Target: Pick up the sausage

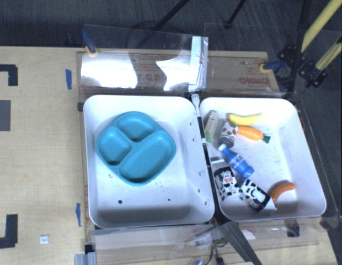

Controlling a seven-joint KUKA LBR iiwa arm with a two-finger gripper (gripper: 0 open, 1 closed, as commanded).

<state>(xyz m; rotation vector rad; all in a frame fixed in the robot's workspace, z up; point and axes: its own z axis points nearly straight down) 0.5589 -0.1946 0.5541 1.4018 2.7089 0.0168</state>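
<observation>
— Where is the sausage (282,189)?

— In the right bin (303,148), near its front right corner. It is a short, curved, orange-brown piece lying flat on the white floor of the bin. Its left end is just beside a black-and-white cow-patterned toy (254,195); I cannot tell whether they touch.

— What else is in that bin?

— A second cow-patterned piece (224,180) lies near the left wall. Above it a blue bottle (236,162) lies on its side at a slant. Further back are a carrot (251,133) with a green end and, just behind it, a banana (244,117). By the left wall at the back is a small brownish object (210,123) that I cannot identify, with a small brown-and-white item (228,131) beside it.

— Is the sausage crowded?

— No. The carrot, banana and bottle are well apart from it.

— And the left bin (99,203)?

— It holds a blue divided plate (137,146), three compartments, lying flat near the middle.

— The pincer?

— I cannot tell whether it is apart or together. Nothing grips the sausage.

— The table (33,148)?

— Pale wood, with black tape marks along its left side and blue tape bits near the left bin.
</observation>
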